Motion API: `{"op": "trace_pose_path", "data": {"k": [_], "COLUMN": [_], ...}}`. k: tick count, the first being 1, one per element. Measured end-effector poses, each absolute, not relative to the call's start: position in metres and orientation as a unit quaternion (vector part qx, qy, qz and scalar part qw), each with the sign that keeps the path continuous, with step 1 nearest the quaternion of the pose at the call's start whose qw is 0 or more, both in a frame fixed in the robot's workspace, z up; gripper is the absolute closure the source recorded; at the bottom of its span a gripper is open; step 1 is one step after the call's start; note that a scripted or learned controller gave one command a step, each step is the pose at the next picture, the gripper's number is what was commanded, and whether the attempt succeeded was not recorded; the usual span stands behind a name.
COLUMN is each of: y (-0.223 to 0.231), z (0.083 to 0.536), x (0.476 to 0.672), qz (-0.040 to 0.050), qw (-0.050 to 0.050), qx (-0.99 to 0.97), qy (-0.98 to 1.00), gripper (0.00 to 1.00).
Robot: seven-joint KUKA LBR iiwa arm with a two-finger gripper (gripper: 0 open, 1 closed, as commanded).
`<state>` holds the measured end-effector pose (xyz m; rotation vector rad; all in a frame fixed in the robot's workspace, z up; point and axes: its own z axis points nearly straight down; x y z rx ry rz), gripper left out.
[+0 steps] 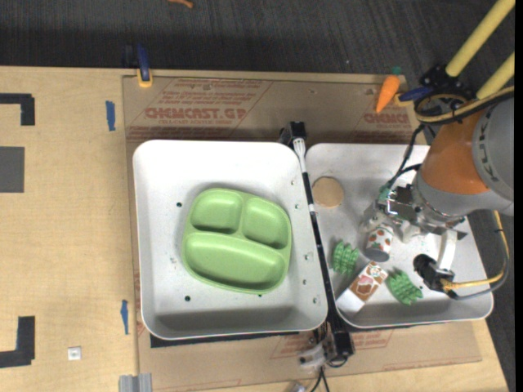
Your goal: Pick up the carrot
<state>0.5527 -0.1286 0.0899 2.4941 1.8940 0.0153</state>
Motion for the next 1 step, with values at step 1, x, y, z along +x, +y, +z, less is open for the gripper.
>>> {"op": "trace_pose_path", "data": {"k": [1], "y": [-0.0211], "z": [0.1847], "x": [0.5541], "qz": [0.0004], "qw": [-0.001], "qx": [0.852], "qy": [0.523], "gripper": [0.0]}}
